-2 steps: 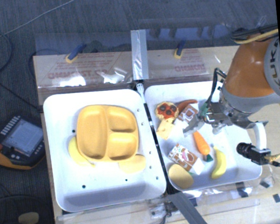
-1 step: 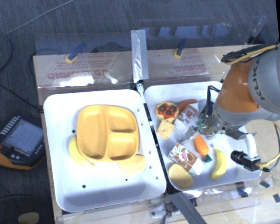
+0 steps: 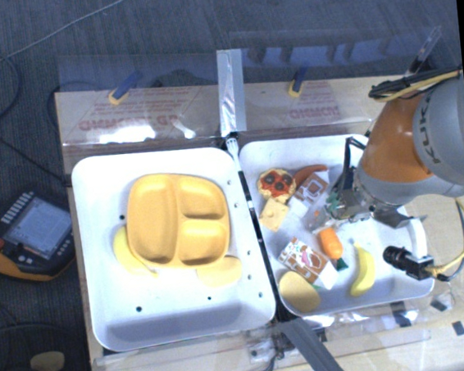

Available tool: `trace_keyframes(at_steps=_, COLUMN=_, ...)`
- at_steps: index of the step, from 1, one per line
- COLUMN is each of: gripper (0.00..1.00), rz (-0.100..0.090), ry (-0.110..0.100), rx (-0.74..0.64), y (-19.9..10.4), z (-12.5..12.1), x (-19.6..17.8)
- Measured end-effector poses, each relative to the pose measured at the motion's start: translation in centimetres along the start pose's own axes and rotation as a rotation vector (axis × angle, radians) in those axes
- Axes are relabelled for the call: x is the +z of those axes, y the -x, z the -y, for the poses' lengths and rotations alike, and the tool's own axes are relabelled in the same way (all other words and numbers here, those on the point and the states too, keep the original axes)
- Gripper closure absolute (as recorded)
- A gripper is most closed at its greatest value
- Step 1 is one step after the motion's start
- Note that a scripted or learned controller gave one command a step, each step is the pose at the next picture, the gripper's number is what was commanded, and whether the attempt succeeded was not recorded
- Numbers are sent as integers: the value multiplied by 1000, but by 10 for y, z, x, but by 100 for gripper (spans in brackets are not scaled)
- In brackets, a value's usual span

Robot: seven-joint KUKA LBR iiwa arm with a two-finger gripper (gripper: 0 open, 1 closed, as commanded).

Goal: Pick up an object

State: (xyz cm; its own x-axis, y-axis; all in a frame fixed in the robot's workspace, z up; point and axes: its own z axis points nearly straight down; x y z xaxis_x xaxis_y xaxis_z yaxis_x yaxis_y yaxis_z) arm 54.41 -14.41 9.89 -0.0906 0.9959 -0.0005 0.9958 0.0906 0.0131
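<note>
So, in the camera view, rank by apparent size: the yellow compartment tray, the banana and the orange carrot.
Largest to smallest:
1. Yellow plastic compartment tray, by far
2. Yellow banana
3. Small orange carrot, only slightly smaller than the banana

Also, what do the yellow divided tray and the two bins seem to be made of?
The yellow divided tray looks like moulded plastic with a smooth, slightly matte finish: rounded compartments and soft highlights. The left bin and right bin look like glossy white plastic, with rounded corners and bright reflections, though coated metal cannot be excluded.
</note>
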Motion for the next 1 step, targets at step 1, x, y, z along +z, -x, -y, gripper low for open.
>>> trace_keyframes(at_steps=1, gripper=100, rz=1, ry=-16, rx=67, y=-62, z=-41, x=-136)
